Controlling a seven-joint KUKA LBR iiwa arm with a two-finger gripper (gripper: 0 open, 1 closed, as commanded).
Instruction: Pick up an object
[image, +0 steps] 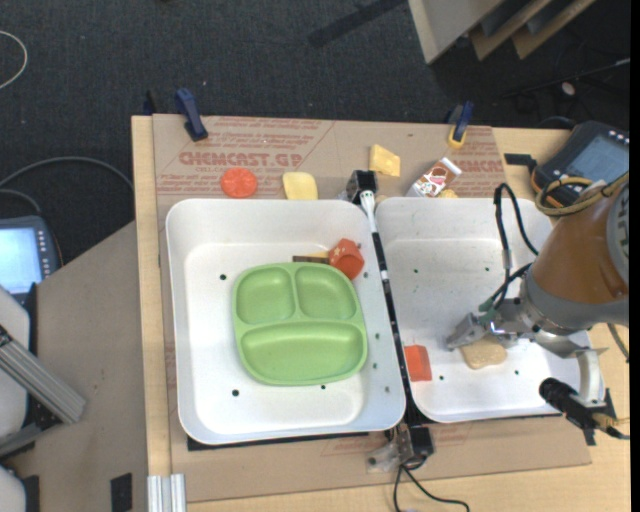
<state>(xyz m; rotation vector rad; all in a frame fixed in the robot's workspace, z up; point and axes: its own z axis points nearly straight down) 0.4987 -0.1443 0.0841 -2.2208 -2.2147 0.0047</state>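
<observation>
So the arm (585, 265) is reaching into the right bin (440, 225) from the right, and the gripper (482, 333) is sitting low over a tan piece (486, 354) that's lying on the bin floor toward the front. The metal fingers (462, 334) are looking spread apart, with the tan piece touching or just under them, not clearly between them. So nothing is being held as far as the view shows.

What's worrying here: the fingers are pointing off to the left of the tan piece rather than straddling it, so if they close where they're sitting they're probably going to pinch air or just nudge it forward. It's also looking flat and low, which is making it hard to get under.

An orange block (418, 363) is lying near it, right against the divider (385, 300) between the bins. A sloppy close could be shoving the tan piece into that block, or grabbing the wrong one.

The left bin (190, 300) is holding a green tray (298, 324) and a small red thing (347, 259) at its top edge, well apart from the action, so no risk there. The cable (505, 235) looping off the wrist is hanging over the bin too, and that could be snagging.
</observation>
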